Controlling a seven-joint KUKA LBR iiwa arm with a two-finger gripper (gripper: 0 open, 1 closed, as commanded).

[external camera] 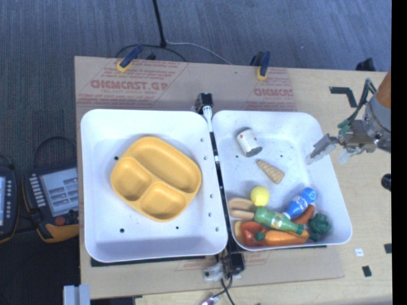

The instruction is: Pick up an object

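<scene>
My jaws (325, 146) hang released, nothing between them, at right rim of right bin (305, 122). Nearest target: cone (271, 170), lying alone on bin floor, well left of jaws and slightly lower. Judged light, rigid, smooth plastic, likely slippery; grip across wide end.

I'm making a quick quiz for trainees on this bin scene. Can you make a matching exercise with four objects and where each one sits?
Things:
1. yellow divided tray
2. silver can
3. green bottle
4. end effector

Places:
A. over the right bin's right rim
B. in the left bin
C. near the back of the right bin, lying apart from the pile
D. in the pile at the front of the right bin

Pairs: 1-B, 2-C, 3-D, 4-A
</scene>
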